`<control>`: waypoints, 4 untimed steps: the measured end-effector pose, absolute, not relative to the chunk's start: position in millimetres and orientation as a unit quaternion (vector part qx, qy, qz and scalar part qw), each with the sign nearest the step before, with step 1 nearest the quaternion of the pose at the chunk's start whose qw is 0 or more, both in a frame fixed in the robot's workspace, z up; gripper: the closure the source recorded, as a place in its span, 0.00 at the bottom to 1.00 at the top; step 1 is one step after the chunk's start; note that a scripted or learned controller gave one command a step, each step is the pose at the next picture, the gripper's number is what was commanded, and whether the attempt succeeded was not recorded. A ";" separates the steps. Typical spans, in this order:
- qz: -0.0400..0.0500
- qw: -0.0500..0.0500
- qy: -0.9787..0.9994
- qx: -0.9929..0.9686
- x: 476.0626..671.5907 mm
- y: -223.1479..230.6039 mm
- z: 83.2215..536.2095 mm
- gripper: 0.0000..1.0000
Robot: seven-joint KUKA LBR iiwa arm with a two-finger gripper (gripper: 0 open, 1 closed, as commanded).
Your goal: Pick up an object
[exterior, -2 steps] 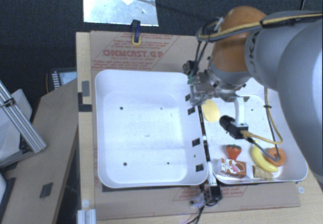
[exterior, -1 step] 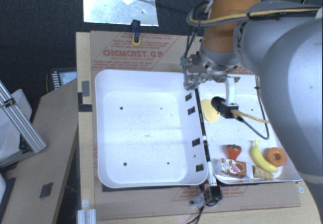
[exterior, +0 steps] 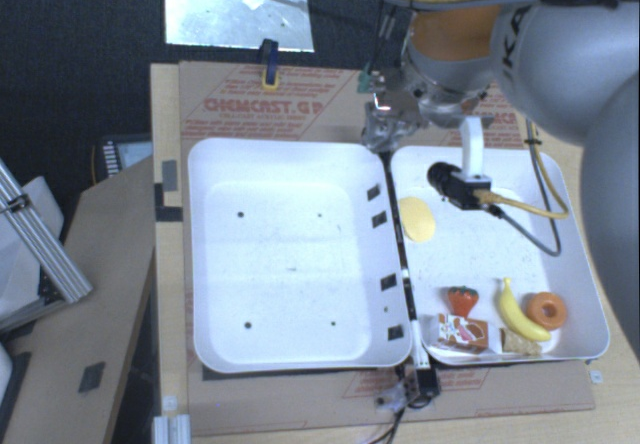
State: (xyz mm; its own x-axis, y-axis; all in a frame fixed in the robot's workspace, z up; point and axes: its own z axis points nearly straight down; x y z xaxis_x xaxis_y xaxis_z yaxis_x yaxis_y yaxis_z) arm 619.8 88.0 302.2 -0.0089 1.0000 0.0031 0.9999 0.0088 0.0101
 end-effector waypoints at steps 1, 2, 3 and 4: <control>-0.002 -0.002 0.710 0.704 615.2 131.4 204.7 1.00; 0.003 0.002 0.710 0.704 656.4 139.9 236.6 1.00; 0.005 0.001 0.711 0.703 668.4 207.1 302.0 1.00; 0.000 0.000 0.710 0.705 668.1 235.8 238.2 1.00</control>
